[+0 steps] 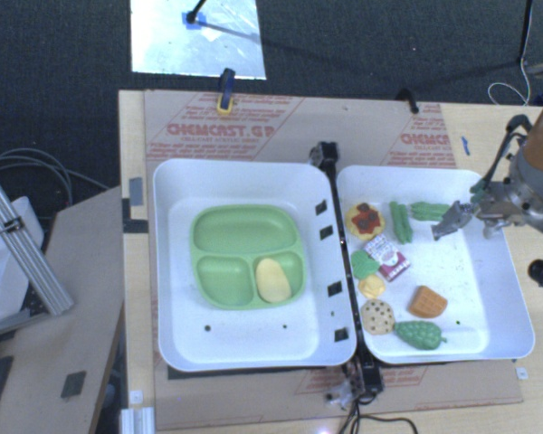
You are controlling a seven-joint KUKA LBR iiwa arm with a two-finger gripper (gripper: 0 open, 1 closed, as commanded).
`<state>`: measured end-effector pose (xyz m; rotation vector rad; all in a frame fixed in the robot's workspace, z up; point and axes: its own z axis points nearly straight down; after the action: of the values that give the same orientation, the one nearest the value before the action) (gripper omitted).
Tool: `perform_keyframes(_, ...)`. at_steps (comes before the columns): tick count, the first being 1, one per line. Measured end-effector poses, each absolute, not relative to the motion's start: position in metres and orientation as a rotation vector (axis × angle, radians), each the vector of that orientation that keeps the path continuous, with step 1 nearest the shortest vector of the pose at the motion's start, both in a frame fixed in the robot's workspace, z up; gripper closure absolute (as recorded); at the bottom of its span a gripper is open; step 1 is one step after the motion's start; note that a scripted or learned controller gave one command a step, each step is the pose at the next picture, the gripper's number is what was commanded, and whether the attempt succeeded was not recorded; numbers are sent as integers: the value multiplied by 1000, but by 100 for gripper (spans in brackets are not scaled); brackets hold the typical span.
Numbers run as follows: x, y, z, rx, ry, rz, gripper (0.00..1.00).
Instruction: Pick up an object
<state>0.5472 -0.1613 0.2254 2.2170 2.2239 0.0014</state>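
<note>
Hand (469, 217) over the right bin (505, 307), at its upper right part, arm (536, 174) coming in from the right edge. Fingers look spread apart, one tip at left, one at right, nothing between them. Hand is empty.

Landmark: right bin. Green leafy piece (427, 211) just left of hand, near bin's top wall. Green bean pod (400, 221) beside it, further left. Red-and-yellow round toy (366, 219) in the bin's upper left corner. Below that, pink-white packet (390, 259) with a light green piece (365, 266) touching its left side. Small yellow piece (372, 287) under those. Orange wedge (428, 302) mid-bin, apart from the rest. Cookie (377, 316) at lower left, dark green bumpy vegetable (420, 334) just right of it near bin's bottom wall.

Left bin (176, 315) touches right bin along the black divider clips. It holds a green compartment tray (244, 229); yellow oval piece (273, 280) in the tray's lower right compartment.

Both bins sit on a cardboard-covered surface (281, 125).
</note>
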Motion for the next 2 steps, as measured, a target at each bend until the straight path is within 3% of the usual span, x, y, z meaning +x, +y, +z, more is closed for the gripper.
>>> perform_keyframes(1,553,-116,182,2214,2231,1,0)
perform_keyframes(2,491,-126,81,2226,2220,-2,0)
